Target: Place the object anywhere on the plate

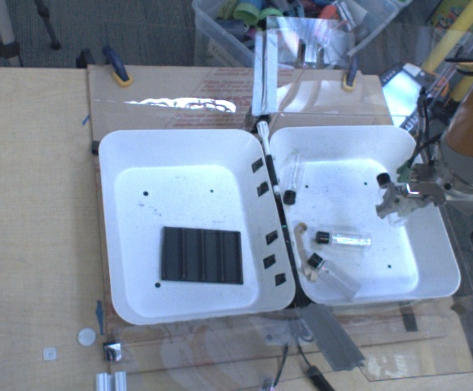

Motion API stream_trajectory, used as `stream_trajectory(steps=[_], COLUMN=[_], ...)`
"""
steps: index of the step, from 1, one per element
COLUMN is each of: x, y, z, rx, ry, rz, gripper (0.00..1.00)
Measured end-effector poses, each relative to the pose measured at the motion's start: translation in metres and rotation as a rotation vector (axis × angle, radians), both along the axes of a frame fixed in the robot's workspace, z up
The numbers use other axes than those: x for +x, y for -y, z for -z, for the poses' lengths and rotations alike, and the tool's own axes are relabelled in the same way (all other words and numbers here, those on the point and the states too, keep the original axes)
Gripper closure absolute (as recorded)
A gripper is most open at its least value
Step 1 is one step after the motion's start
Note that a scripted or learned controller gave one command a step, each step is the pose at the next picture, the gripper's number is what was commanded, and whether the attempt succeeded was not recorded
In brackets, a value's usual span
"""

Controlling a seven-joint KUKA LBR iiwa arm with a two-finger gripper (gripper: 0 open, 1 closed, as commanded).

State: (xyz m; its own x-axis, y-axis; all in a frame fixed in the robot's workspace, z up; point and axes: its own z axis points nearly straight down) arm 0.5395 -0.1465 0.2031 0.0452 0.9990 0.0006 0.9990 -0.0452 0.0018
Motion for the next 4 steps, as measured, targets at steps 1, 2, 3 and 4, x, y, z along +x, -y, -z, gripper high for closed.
stream_trajectory(steps=[1, 2, 3, 4], x=[-0.017, 0.006, 0.02, 0.016], y=[-0.079, -0.134, -0.212, -0.285], z=[-0.079, -0.128, -0.148, -0.084], rx=[-0.001, -0.001, -0.001, -0.002], ry=[-0.002, 0.0, -0.001, -0.009], rz=[0.424, 0.232, 0.314, 0.547], gripper=[1.0, 1.0, 1.0, 1.0])
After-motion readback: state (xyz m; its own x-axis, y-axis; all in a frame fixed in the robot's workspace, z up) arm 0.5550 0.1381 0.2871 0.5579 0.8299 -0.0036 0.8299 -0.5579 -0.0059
